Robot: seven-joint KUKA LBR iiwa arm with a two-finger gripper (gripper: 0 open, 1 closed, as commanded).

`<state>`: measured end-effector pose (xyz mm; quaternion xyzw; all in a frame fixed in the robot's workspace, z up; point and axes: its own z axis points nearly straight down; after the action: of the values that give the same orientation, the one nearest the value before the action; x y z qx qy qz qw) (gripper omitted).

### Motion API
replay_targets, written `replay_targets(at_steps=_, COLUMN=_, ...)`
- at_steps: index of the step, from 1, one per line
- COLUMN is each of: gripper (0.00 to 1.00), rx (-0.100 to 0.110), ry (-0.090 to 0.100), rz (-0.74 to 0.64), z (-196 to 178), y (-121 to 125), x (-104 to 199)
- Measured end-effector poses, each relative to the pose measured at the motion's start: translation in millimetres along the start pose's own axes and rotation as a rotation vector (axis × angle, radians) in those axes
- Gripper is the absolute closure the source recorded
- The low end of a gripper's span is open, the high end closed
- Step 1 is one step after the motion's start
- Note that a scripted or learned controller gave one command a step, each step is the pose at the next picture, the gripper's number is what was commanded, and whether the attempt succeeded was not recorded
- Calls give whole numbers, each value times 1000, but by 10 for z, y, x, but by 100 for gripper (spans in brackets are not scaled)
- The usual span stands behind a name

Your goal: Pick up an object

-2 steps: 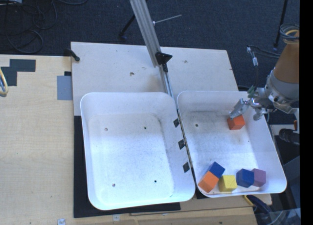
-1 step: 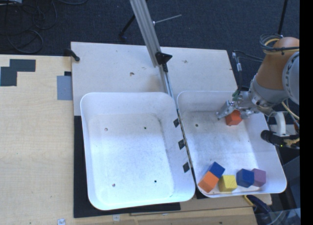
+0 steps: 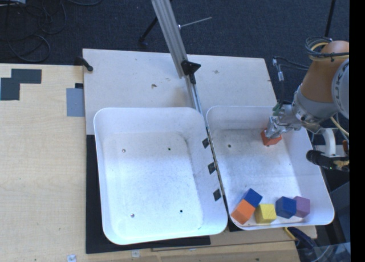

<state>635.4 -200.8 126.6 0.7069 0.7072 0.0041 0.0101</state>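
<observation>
- Five blocks are sitting huddled at the near end of the right bin (image 3: 319, 195): an orange block (image 3: 243, 211), a blue block (image 3: 252, 197), a yellow block (image 3: 265, 213), a second blue block (image 3: 285, 207) and a purple block (image 3: 302, 205), each touching or just beside its neighbour.
- Farther back in the same bin, the gripper (image 3: 274, 134) is reaching in from the right, its tip sitting against a red-orange block (image 3: 271, 137) near the far right side of the bin floor.
- Whether the pincer is clenched on that block or merely resting over it cannot be told at this slant; the block is showing just under the tip.
- Judging by the pose, the grasp step is in hand, with the lift not yet done.
- Next move is calling for a firm close on the red-orange block and a straight rise, clear of the bin wall; a loose pinch is risking a drop.
- Left bin (image 3: 114, 141) is lying alongside, well apart from the work.
</observation>
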Motion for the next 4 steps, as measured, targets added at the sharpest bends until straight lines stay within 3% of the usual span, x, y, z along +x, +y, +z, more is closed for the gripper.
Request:
replay_targets(at_steps=1, gripper=100, rx=20, ry=8, rz=2, z=-207, y=-54, x=-14)
replay_targets(at_steps=2, gripper=0, rx=22, ry=9, rz=1, z=-192, y=-56, x=-10)
replay_targets(at_steps=3, gripper=0, rx=22, ry=9, rz=4, z=362, y=-395, x=164)
replay_targets(at_steps=4, gripper=0, rx=22, ry=4, rz=1, z=357, y=212, x=-42)
